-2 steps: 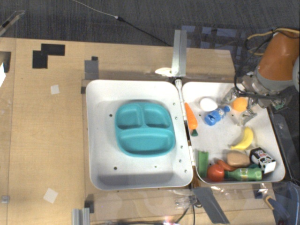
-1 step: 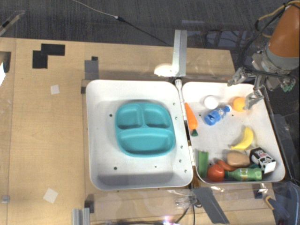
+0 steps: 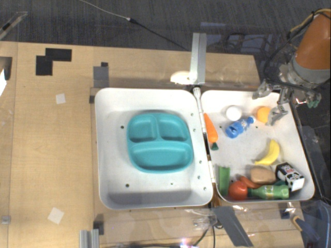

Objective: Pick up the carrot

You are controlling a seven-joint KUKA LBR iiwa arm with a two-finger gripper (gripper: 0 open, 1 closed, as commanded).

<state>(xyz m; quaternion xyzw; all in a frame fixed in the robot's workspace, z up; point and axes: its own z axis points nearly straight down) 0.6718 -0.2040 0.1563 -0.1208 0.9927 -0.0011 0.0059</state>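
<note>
Nearest the camera, along the right bin's [image 3: 305, 154] front wall: red tomato [image 3: 238, 190], green bottle [image 3: 269, 192], bread roll [image 3: 262, 175], black-and-white carton [image 3: 289, 176], crowded together. Banana [image 3: 269, 153] lies mid-bin, apart. Carrot [image 3: 210, 130] lies lengthwise against the bin's left wall, beside the divider, green top toward the camera; the wall likely limits finger room on that side. Left bin [image 3: 106, 154] holds a teal divided plate [image 3: 159, 141]. Farther back: blue bottle with white cap [image 3: 237, 123], orange fruit [image 3: 264, 113]. End effector [image 3: 273, 103] hovers over the far right corner, fingers spread open, holding nothing, well apart from the carrot. Approach not yet begun, by my judgement.
</note>
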